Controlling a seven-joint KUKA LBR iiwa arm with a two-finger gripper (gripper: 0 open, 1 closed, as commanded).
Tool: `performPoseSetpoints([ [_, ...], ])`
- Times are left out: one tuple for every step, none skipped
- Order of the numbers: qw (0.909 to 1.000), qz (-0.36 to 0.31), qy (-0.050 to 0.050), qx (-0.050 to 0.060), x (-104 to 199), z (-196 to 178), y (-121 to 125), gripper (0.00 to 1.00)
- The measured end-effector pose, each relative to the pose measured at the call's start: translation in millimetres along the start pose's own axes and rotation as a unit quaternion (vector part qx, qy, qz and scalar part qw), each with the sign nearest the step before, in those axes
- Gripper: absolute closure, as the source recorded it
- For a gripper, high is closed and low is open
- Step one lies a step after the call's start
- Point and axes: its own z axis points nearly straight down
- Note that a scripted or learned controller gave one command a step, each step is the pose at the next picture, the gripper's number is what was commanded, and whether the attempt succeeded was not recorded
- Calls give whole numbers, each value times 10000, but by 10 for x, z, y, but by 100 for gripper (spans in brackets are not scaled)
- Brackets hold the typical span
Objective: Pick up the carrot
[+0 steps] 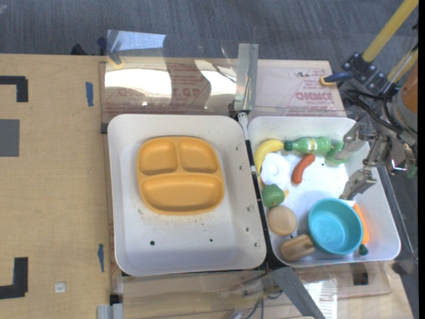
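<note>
Blue bowl [334, 226] covers most of the carrot [361, 222].

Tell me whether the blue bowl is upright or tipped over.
Upright. The round blue plastic bowl sits in the right white bin with its open mouth facing up, so its inside shows. An orange carrot lies against its right side.

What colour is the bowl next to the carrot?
The bowl is bright blue-turquoise, seen in the camera view, in the right bin beside the carrot.
</note>
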Motion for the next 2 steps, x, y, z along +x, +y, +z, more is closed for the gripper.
performPoseSetpoints([
  [9789, 2041, 10, 1, -3, -174, 170, 0],
  [9887, -1497, -7, -10, 137, -478, 530, 0],
])
